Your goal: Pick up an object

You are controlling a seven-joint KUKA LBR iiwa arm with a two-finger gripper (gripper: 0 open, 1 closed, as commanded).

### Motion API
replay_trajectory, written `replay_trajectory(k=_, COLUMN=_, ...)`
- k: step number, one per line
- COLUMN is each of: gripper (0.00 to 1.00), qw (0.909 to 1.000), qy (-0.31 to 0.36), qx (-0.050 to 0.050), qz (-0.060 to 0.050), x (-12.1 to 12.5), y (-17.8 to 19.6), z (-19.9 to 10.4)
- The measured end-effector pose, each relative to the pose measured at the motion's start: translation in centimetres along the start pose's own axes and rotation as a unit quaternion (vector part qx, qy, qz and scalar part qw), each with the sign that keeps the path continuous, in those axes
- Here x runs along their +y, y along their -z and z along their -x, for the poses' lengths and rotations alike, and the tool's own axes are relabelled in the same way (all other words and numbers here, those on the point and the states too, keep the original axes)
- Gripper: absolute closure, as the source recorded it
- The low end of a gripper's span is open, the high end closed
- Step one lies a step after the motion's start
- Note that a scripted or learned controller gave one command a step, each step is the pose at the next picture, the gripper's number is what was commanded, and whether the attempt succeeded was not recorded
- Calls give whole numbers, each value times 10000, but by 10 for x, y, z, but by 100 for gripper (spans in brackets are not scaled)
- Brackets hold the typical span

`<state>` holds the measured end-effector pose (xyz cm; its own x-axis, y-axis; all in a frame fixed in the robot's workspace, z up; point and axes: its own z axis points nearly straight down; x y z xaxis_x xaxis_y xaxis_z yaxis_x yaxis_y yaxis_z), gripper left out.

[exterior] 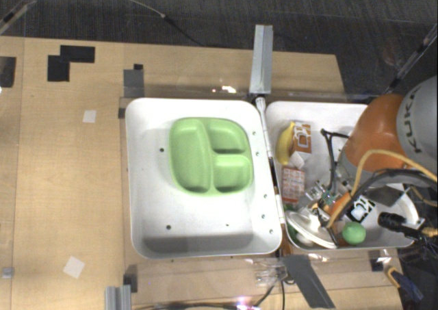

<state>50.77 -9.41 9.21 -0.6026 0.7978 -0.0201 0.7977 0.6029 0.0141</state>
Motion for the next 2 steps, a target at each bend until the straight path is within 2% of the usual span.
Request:
replay_trajectory(k=1, gripper=0, qw=9981, qy=-615, qx=20, qz=25, x=-29, y=0, z=18)
replay_trajectory(k=2, gripper=100, qw=9983, qy=-577, qx=-52, qz=75, x=-26, y=14, z=21)
